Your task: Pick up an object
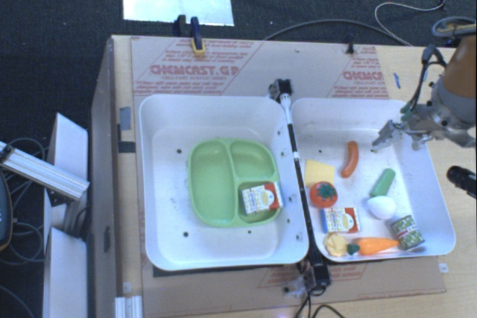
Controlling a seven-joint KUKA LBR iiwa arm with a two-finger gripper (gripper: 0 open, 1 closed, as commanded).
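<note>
My gripper (400, 138) hangs over the back right part of the right bin (440, 194), open, with nothing between its fingers. In front of it and to the left lies an orange-red sausage (349, 159). A green cylinder (382, 182) and a white egg (381, 207) lie nearer the front. Further left are a yellow cheese wedge (319, 173), a tomato (323, 194) and a small carton (340, 220). Along the front wall lie a carrot (374, 244), a green can (407, 231) and a yellow piece (335, 242).
The left bin (160, 160) holds a green divided plate (223, 182) with a second small carton (260, 199) in its front right compartment. A black-and-white strip (293, 141) runs between the bins. Cables trail behind the bench.
</note>
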